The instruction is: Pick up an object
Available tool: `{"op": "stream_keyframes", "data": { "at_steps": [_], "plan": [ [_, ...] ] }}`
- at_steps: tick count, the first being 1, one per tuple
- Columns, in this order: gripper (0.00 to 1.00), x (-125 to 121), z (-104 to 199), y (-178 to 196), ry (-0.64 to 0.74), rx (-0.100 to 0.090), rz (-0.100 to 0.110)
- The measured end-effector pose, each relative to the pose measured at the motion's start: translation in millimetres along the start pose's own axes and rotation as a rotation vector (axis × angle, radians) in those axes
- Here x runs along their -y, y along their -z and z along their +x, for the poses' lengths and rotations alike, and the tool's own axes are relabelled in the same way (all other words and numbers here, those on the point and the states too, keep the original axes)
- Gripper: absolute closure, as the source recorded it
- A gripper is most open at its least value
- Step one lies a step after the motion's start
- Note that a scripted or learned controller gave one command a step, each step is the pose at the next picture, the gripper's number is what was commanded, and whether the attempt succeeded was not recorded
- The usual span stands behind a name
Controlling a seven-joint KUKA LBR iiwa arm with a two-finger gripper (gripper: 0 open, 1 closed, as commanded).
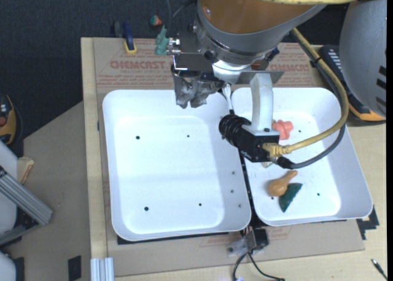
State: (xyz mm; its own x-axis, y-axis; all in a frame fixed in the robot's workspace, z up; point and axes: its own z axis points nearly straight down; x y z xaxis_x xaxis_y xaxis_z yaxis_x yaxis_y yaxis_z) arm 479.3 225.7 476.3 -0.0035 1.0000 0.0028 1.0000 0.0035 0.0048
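Three small objects lie in the right bin (344, 151): a salmon-pink piece (283, 128) near the middle, a tan gourd-shaped piece (282, 184) toward the front, and a dark green wedge (290, 197) touching the tan piece. My gripper (193, 94) hangs under the grey and orange wrist, over the far rim of the left bin (123, 151). It is well to the left of all three objects. I see nothing held in it.
A black connector with a brass fitting and yellow hose (270, 148) hangs over the divider between the bins. Blue, yellow and green clamps (129, 39) sit at the bench's far edge. The arm's bulk covers the far part of the right bin.
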Motion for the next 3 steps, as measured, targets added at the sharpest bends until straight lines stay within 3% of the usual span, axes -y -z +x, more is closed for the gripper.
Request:
{"op": "stream_keyframes", "data": {
  "at_steps": [3],
  "plan": [
    [1.0, -1, 1, 30, 0.001, -0.002, -0.003]
  ]
}}
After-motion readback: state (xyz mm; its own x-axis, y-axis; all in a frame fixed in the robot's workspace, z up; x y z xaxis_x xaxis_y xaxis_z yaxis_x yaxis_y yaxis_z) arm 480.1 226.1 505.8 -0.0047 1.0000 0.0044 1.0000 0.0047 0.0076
